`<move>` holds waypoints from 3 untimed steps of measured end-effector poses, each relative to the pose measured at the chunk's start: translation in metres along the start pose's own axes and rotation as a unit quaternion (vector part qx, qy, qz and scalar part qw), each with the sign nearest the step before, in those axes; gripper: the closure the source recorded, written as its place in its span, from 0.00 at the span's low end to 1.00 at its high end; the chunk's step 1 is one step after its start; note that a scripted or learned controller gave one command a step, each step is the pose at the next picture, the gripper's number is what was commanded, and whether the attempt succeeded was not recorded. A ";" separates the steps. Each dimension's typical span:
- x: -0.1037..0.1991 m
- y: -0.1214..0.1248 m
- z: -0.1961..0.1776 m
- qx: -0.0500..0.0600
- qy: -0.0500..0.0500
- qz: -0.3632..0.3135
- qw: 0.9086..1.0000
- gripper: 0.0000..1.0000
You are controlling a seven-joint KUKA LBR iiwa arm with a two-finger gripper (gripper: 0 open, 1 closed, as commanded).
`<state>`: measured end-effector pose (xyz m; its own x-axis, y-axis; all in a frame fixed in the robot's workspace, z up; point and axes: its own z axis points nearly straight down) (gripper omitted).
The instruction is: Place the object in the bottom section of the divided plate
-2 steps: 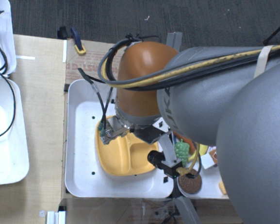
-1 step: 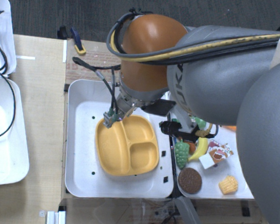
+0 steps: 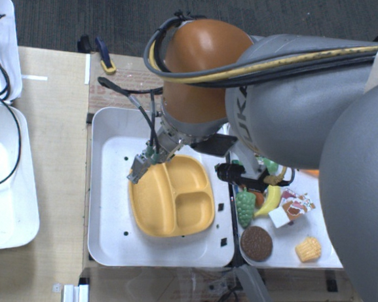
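Observation:
The yellow divided plate [image 3: 171,201] lies in the left white bin [image 3: 106,199]. It has one long section on its left side and two smaller sections on its right. My gripper [image 3: 140,169] hangs low over the plate's upper left rim, below the orange band of the arm [image 3: 206,63]. I see no object between gripper and plate, and the plate's sections look bare. The wrist hides the plate's top edge.
The right bin [image 3: 285,257] holds green grapes [image 3: 244,206], a banana [image 3: 272,200], a brown round piece [image 3: 256,242], a corn cob [image 3: 308,249] and a red-and-white piece [image 3: 292,207]. Another white tray [image 3: 5,190] with black cables lies at far left.

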<state>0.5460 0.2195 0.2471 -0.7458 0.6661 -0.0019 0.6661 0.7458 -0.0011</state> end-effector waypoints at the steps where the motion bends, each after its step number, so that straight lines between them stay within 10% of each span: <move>1: -0.002 0.000 -0.008 0.001 -0.001 0.001 1.000 1.00; 2: -0.002 0.006 0.003 0.001 0.001 0.026 1.000 1.00; 3: -0.009 -0.075 0.058 0.002 0.001 0.081 0.997 1.00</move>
<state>0.5029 0.1579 0.1895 -0.6282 0.7781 0.0001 0.7781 0.6282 -0.0041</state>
